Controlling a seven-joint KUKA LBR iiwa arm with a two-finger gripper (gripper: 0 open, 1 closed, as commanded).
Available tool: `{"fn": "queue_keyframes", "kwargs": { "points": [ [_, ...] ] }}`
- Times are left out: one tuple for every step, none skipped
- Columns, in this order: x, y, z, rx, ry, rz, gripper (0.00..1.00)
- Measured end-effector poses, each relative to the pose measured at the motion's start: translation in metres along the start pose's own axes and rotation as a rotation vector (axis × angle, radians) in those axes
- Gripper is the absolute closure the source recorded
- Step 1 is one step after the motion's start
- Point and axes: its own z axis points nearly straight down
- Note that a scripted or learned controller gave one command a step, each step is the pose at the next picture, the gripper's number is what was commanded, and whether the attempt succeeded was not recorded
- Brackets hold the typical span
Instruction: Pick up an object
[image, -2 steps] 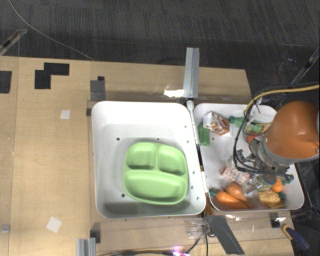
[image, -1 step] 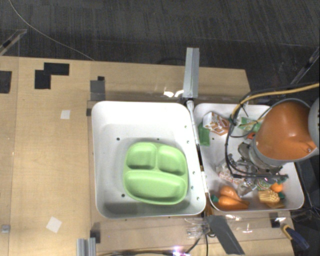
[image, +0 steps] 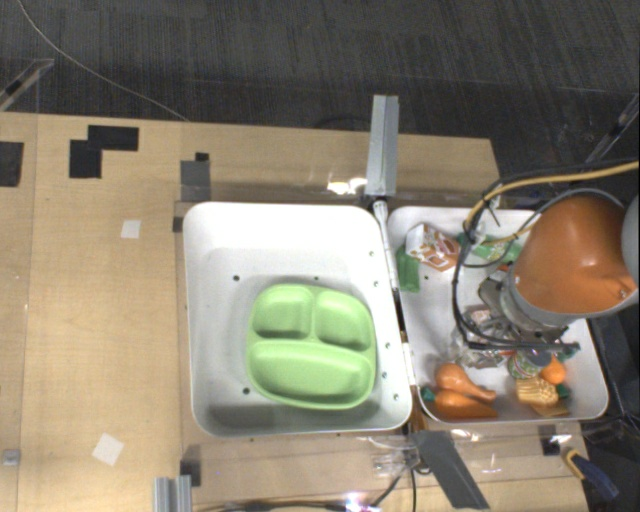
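Wooden bench (image: 100, 330) is bearing two white bins; the gripper (image: 505, 345) is hanging in the right bin (image: 600, 385). Orange toys (image: 462, 392) are lying just left-front of it, long axes roughly crosswise. Grip state: apparently hidden, cannot tell.

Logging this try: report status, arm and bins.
Gripper down in right bin, fingers hidden under wrist. Orange toys near front wall, not held. Green tray in left bin.

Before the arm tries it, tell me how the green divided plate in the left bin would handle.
The green divided plate looks like moulded plastic, so probably stiff and light for its size. It lies flat on the left bin, so it is unlikely to roll or tip. Its smooth, low rim may slip from a two-finger pinch.
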Motion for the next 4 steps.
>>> {"fn": "queue_keyframes", "kwargs": {
  "points": [
    [-0.078, -0.034, -0.107, -0.013, 0.013, -0.036, 1.0],
    [-0.123, -0.089, -0.161, -0.016, 0.014, -0.174, 1.0],
    [-0.126, -0.089, -0.174, -0.012, 0.003, -0.173, 1.0],
    [-0.129, -0.089, -0.188, -0.007, -0.007, -0.171, 1.0]
  ]
}}
